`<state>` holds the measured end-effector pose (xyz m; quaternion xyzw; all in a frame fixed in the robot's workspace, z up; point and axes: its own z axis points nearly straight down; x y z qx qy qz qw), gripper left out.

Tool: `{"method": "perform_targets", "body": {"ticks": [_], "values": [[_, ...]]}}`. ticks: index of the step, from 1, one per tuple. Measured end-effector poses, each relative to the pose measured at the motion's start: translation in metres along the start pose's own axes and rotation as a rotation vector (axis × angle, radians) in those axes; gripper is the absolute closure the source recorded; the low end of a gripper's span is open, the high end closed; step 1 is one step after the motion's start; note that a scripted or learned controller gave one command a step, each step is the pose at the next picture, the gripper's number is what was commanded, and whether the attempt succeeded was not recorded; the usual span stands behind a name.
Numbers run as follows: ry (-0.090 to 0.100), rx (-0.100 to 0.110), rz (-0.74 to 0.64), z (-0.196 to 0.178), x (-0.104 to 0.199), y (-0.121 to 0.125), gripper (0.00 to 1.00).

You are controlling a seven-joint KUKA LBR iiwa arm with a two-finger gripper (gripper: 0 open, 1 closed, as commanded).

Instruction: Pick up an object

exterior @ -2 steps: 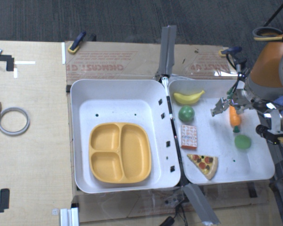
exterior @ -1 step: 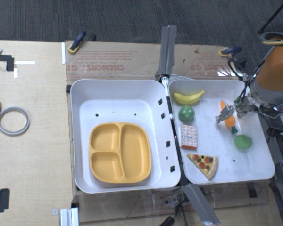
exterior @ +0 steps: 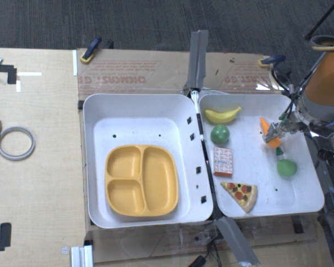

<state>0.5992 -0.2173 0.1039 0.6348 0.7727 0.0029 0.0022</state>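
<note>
pincer [exterior: 274, 132]: low in the right bin, grip state unclear
orange piece [exterior: 265, 128]: touching its tip, long axis roughly upright in view

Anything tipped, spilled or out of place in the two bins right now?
Nothing stands out. The yellow divided plate lies flat in the left bin; banana, pizza slice and small box lie apart in the right bin, unspilled.

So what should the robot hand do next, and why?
Probably lower a little and close on the orange carrot. The gripper sits right at it in the right bin, but I can't tell that it has a hold yet, and the other toys lie clear of it.
</note>
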Motion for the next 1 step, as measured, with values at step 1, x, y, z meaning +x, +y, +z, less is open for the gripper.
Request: {"method": "perform_targets", "body": {"ticks": [1], "values": [[-0.002,0.006,-0.017,-0.1192,0.0184,0.0118,1.00]]}}
